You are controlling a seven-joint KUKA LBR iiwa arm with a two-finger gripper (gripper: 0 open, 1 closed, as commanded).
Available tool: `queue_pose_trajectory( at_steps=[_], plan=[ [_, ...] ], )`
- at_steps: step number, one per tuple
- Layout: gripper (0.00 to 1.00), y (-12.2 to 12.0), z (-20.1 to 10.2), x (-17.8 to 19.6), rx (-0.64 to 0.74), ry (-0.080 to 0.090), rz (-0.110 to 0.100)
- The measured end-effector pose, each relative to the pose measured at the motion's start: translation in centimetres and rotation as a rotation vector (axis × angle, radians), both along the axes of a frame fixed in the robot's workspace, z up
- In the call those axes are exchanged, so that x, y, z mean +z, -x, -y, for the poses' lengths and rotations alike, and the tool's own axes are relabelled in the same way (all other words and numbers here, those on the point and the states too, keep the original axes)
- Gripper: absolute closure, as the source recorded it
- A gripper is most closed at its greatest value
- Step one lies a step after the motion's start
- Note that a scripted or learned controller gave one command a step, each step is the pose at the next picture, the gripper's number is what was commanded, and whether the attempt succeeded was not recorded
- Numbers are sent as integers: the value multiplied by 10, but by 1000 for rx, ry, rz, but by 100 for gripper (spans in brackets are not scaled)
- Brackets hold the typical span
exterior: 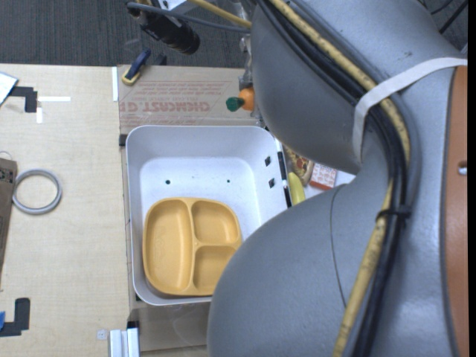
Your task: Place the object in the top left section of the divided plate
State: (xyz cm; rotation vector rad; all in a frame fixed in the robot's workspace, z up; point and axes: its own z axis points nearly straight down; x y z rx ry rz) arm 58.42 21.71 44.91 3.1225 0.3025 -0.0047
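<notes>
A yellow divided plate [192, 245] with three sections lies in the left white bin [149, 162], towards its near side. All three sections look bare. The large grey arm [357, 162] covers the right half of the view and the right bin. A small orange and green object [241, 102] shows at the arm's left edge, above the bin's far rim; what holds it is hidden. A yellow item [296, 187] and a printed packet [318, 174] peek out from under the arm in the right bin.
A brown cardboard sheet [182, 99] lies beyond the left bin. A roll of grey tape [35, 190] rests on the wooden bench at the left. A black cylindrical device [169, 32] with a yellow cable sits at the top.
</notes>
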Motion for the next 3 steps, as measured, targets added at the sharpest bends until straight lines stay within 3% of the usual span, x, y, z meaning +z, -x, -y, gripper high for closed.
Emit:
queue_pose_trajectory(
  at_steps=[1, 2, 3],
  plan=[
    [100, -1, -10, -37, 2, -2, -1],
    [0, -1, -11, -37, 3, -2, 0],
    [0, -59, -9, -145, 16, -1, -1]
  ],
)
